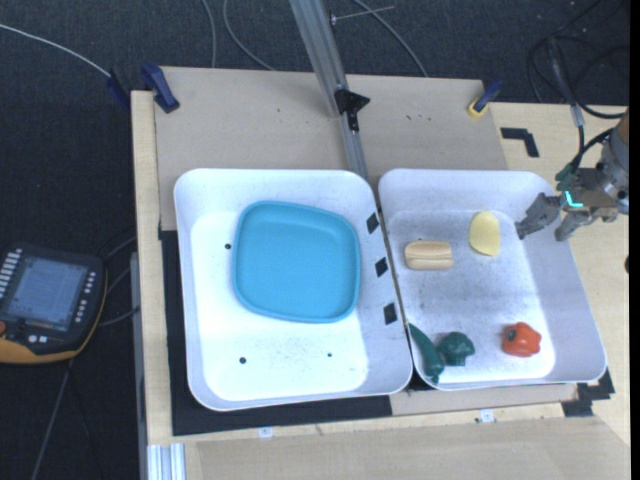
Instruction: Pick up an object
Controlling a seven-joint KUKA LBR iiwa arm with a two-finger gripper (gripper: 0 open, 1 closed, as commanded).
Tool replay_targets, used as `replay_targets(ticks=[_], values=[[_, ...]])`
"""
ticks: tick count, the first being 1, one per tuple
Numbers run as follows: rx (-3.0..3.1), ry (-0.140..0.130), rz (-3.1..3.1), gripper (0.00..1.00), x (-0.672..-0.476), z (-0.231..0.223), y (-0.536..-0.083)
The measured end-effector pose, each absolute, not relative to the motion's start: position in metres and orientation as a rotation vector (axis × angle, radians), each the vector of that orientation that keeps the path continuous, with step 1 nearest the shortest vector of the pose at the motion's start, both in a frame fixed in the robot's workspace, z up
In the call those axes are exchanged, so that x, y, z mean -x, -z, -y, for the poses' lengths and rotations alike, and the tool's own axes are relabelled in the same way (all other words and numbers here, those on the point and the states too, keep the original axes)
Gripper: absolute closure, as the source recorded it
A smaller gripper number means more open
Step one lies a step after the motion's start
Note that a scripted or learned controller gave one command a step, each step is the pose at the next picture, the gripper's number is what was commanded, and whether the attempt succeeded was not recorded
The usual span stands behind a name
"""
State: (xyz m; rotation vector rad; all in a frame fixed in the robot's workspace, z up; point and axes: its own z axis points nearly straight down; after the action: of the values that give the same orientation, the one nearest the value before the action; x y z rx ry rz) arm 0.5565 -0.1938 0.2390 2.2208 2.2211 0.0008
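Blue clamps (160, 87) on bench corners; teach pendant (45, 301) left.

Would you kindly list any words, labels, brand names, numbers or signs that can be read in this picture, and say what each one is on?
No text can be read.
Handheld pendant left of the bench: its screen and keys show marks, too small and blurred to read.
Blue plate, left bin, right bin, toy food items: no lettering seen.
Gripper: a teal light, no legible label.

Two bins (200, 218) (four toys (428, 255), one plate (297, 260))
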Motion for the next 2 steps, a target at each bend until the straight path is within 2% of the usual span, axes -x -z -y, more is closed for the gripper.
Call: replay_targets(ticks=[1,2], values=[[-2.221,-0.001,-2.221,0.0,-0.557,0.194,-0.239],[-2.223,0.003,-2.225,0.0,-0.552,0.185,-0.183]])
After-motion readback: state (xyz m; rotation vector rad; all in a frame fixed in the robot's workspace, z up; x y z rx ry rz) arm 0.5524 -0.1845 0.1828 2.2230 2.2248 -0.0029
